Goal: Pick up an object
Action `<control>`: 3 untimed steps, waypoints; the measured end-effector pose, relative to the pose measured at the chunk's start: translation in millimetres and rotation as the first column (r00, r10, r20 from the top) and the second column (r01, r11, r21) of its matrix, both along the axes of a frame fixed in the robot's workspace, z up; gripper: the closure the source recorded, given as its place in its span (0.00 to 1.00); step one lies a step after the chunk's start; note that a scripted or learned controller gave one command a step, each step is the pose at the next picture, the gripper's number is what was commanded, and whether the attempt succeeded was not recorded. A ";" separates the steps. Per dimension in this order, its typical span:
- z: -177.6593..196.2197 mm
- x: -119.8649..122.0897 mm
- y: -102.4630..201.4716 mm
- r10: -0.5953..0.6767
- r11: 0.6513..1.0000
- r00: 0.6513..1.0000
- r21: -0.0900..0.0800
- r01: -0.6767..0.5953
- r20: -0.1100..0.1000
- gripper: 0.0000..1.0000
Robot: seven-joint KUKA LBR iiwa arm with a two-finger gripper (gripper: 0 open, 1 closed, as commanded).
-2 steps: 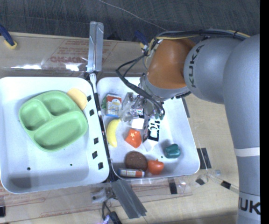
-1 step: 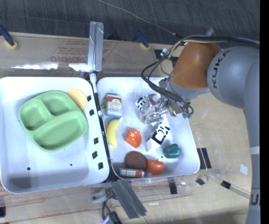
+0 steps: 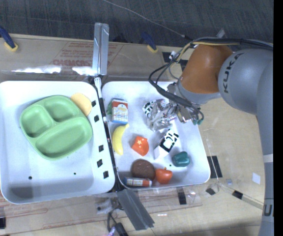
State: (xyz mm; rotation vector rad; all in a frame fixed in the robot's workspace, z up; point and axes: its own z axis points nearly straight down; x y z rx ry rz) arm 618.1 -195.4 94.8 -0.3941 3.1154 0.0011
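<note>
- The gripper (image 3: 165, 116) is seen low over the right bin (image 3: 199, 146), near its back — if it is gripping or let go cannot be told.
- A black and white box (image 3: 168, 140) is found just under it, beside the orange piece (image 3: 140, 144).
- The box is guessed to be light and stiff.
- It would best be pinched across its flat sides.
</note>
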 end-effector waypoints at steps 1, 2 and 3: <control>-2.9 -24.3 52.5 -0.017 1.000 1.000 0.001 0.017 -0.001 0.00; -3.0 -104.1 104.5 -0.164 0.986 0.986 0.001 0.164 0.000 0.00; -2.5 -54.0 74.1 0.187 0.982 0.982 -0.001 -0.187 0.001 0.00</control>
